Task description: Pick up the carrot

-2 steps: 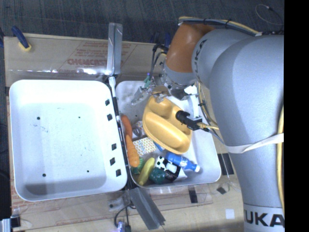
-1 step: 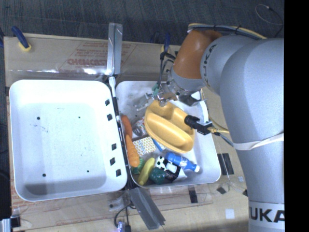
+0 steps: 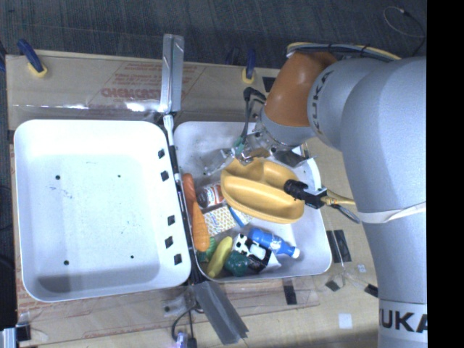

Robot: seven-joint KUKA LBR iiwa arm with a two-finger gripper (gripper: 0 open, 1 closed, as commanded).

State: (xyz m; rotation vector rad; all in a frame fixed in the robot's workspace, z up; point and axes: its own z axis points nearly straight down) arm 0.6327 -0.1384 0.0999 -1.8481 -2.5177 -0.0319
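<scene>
carrot (image 3: pixel 194 212) is seen lying lengthwise against the left wall of the right bin (image 3: pixel 319 256) | pincer (image 3: pixel 246 151) is held near that bin's far end; state cannot be told | approach is best aligned across the carrot's width, clear of the wall

The two bins (image 3: pixel 87 270) are white. In the right bin the carrot (image 3: pixel 196 216) is orange, reddish near its upper end. Beside it lie a yellow bowl (image 3: pixel 262 192), a blue bottle (image 3: pixel 272 241) with a white cap, and a yellow-green piece (image 3: pixel 219 255). The arm (image 3: pixel 362 129) is grey with an orange band.
</scene>
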